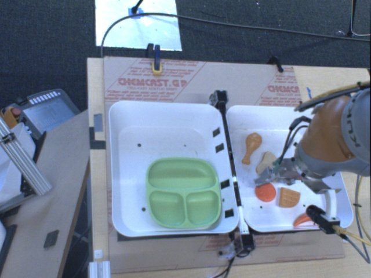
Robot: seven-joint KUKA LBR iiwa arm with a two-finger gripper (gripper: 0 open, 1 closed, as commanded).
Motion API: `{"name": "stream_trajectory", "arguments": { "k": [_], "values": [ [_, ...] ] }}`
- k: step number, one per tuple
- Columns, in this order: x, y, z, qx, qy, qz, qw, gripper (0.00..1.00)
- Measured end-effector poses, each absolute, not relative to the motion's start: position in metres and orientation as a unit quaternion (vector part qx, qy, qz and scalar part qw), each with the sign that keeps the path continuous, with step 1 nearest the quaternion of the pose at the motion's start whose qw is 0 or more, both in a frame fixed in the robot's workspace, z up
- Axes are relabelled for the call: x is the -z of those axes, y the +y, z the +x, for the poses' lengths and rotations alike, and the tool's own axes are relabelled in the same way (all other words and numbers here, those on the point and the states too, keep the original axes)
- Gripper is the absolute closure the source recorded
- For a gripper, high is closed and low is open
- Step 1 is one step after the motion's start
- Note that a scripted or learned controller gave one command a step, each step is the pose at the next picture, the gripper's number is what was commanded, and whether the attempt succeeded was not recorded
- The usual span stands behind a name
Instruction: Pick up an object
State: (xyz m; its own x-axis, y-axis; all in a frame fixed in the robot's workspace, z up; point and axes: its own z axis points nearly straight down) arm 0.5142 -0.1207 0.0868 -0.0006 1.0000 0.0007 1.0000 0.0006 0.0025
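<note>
My gripper (pixel 266 175) is low in the right bin (pixel 246 117), reaching in from the right. Its tip sits just above a round red-orange piece (pixel 266 193) and right below a pale beige piece (pixel 267 159). A tan drumstick-shaped toy (pixel 251 146) lies up and to the left of it. To the right of the red piece rests a tan waffle-like square (pixel 288 198), and an orange-red wedge (pixel 303 219) lies near the bin's front edge. I see nothing between the fingers.
The left bin (pixel 124 155) holds a green three-compartment tray (pixel 183 191). A black divider strip (pixel 227 161) runs between the bins. The arm's orange band and grey wrist (pixel 330 141) cover the right bin's right side.
</note>
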Motion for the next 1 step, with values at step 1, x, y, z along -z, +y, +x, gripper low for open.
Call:
{"name": "stream_trajectory", "arguments": {
  "k": [1],
  "values": [
    [-0.0984, -0.1197, 0.5163, -0.0035, 0.708, 0.707, 0.002, 1.0]
  ]
}}
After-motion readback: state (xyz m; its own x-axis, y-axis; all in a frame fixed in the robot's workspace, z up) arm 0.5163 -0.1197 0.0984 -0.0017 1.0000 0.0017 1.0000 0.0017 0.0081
